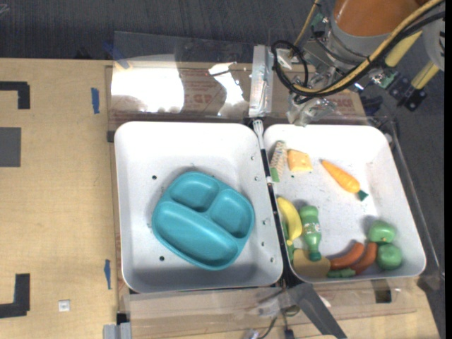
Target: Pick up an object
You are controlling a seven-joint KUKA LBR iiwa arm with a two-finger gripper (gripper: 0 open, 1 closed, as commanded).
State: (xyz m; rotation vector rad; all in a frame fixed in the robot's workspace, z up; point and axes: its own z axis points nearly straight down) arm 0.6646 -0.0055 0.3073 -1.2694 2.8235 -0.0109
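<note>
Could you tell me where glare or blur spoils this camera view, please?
In the camera view, strong glare whitens the clear panel behind the left bin; the gripper is hazy against the clutter; the teal tray and the carrot look reasonably sharp, with soft shadows.

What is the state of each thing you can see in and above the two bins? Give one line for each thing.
teal divided plate: right way up in the left bin.
carrot: lying flat in the right bin.
banana: lying along the right bin's left wall.
green bottle: lying on its side.
two green apples: resting side by side.
pincer: raised over the right bin's far edge.
</note>
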